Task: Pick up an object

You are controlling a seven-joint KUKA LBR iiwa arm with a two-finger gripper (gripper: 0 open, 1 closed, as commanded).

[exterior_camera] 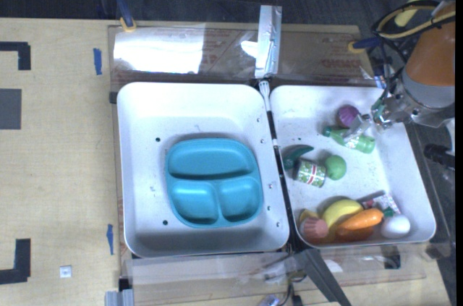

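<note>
- We see the gripper (pixel 377 116) at the right bin's (pixel 423 174) far right edge, just beside a purple ball (pixel 349 114) and a small green-capped bottle (pixel 354 139).
- We judge nothing lifted yet; the pick remains to be done.
- We cannot tell what state the claw is in; it is small and blurred.
- The near-corner pile, banana (pixel 341 209), carrot (pixel 359 221), egg (pixel 396 226), overlaps.
- The arm (pixel 432 73) is cut off at right.

Right bin (pixel 416 174) crowded with toys; bare floor along its back wall and right side.
</note>
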